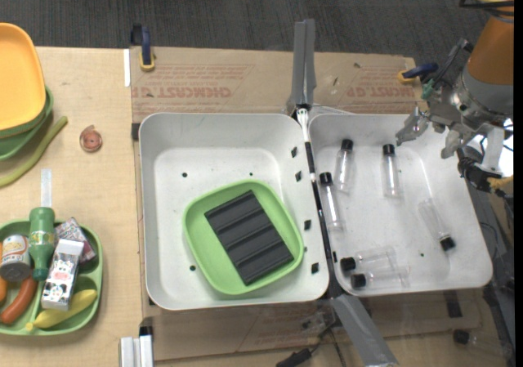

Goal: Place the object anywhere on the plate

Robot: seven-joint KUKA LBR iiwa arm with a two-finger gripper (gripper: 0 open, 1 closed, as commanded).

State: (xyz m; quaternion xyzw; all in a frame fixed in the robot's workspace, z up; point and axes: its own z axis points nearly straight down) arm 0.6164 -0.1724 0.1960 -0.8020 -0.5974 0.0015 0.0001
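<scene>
**Arm at the far right edge, vials lying in the right bin**

Two white bins sit side by side on the bench. In the left bin [163,153] lies a green plate [196,226] with a dark ribbed block [248,239] resting across its middle, tilted on the diagonal. The right bin [466,267] holds several clear vials with black caps, all lying loose on the floor of the bin: one vial [344,164] near the back left, a second [391,169] just right of it, a longer one [330,201] along the left wall, one [435,225] toward the right side, and two [376,267] close together by the front left corner. None of them touches the plate; they are all in the other bin, well apart from it.

The arm [494,55] comes in from the right, its orange band above the grey wrist, and the gripper [425,124] hangs over the back right corner of the right bin. From where I stand I cannot tell how wide its pincer is set, nor whether anything sits in it.

Off to the left, on the wooden table, a green tray [82,312] carries toy food.
</scene>
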